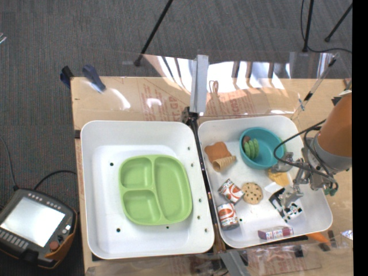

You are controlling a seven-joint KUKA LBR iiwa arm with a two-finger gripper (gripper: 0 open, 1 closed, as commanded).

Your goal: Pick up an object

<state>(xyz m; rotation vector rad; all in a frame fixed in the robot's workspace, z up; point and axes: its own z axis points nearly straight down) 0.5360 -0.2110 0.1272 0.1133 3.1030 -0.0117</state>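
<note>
Overhead, the arm point(339, 137) reaches in from the right, wrist angled down over the right bin point(230, 125). Its gripper point(291, 195) stands spread — fingers apart, gripping nothing — just above a black-and-white carton point(289, 209) at the bin's near right. A cookie point(252, 192) and two cans point(229, 191) lie leftward; the left bin point(92, 148) bears a green tray point(155, 190).
</note>
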